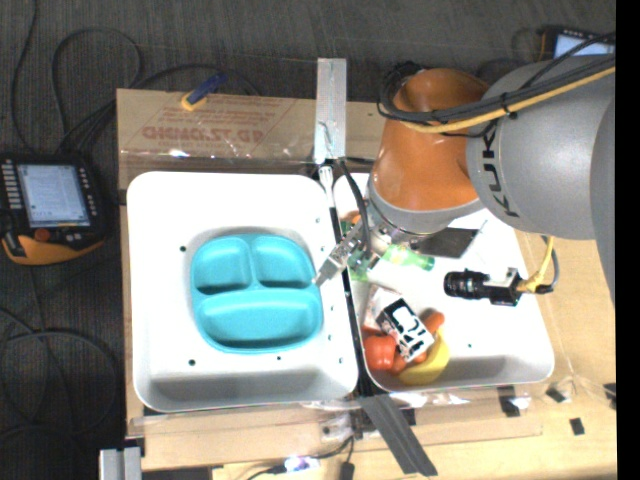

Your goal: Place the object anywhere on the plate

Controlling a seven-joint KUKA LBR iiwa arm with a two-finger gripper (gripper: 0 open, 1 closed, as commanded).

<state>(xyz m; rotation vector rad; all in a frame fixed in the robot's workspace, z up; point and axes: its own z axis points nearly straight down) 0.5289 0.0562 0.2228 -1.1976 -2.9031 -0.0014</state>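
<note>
Toys [405, 343] piled in right bin [500, 363], right of the plate [258, 290], not on it; plate sits in left bin [160, 268]; gripper [345, 253] over the divider just right of plate's upper edge; can't tell finger state; teach pendant [48, 206] far left of plate.

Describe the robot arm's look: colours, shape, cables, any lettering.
The arm is a thick, rounded grey body with a wide orange band above the wrist. Dark letters run down the grey shell. Black and yellow cables drape across it. The gripper is small, metallic, with green parts.
</note>
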